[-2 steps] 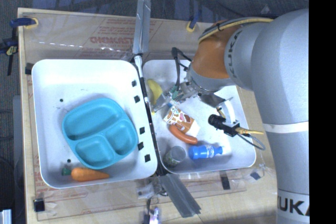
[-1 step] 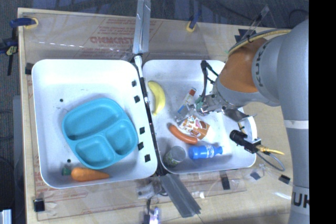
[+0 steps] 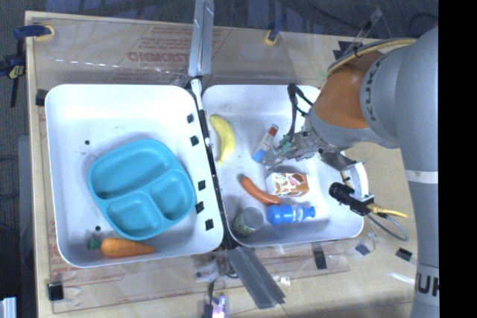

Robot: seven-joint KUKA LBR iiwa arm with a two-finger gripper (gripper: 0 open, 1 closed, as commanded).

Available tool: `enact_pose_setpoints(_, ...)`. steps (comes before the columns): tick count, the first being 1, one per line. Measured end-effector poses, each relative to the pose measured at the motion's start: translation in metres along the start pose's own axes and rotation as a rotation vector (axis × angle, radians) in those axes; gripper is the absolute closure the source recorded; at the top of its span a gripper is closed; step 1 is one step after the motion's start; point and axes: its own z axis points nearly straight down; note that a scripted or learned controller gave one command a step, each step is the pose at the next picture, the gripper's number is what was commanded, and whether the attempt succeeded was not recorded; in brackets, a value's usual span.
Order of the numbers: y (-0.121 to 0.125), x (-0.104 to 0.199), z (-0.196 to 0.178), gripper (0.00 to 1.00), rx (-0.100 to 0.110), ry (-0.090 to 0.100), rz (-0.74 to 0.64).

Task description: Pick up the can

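Observation:
The can (image 3: 248,220) is a small grey-green cylinder standing upright at the front left corner of the right bin (image 3: 246,97), its open top facing the camera. My gripper (image 3: 277,150) hangs over the middle of that bin, well behind the can and to its right, just above a small printed carton (image 3: 289,184). Nothing of the can lies at the gripper. The grey arm with its orange band (image 3: 343,100) reaches in from the right.
Around the can lie an orange carrot-like piece (image 3: 257,191), a blue bottle (image 3: 291,214) on its side and a yellow banana (image 3: 222,136). The left bin (image 3: 67,104) holds a blue divided tray (image 3: 141,188) and a carrot (image 3: 125,247).

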Motion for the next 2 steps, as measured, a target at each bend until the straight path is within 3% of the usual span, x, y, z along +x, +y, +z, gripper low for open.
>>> enact_pose_setpoints(1,0.0004,0.0002,-0.0099,1.0,0.001,0.0,-0.004)
enact_pose_setpoints(2,0.0004,0.0002,-0.0099,0.0,0.001,0.0,-0.005)
